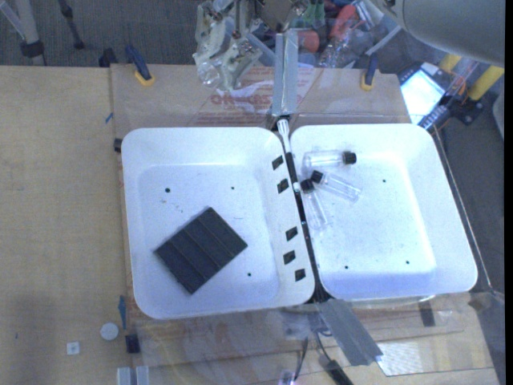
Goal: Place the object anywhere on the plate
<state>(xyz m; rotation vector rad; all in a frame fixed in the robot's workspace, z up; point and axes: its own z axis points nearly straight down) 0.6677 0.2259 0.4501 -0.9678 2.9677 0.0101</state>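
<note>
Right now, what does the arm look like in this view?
A broad grey, smooth, rounded arm link crosses the top right corner, with part of a dark printed letter near its upper left edge. The orange band and the gripper can't be made out here. Below it lie two white bins.

Arm point(449, 10) cut off by the top and right edges above the right bin point(417, 271); gripper fingers can't be made out. Clear vials point(333, 184) near that bin's left wall blend into the white, count unclear. Clutter point(228, 42) behind the bins too tangled to identify.
</note>
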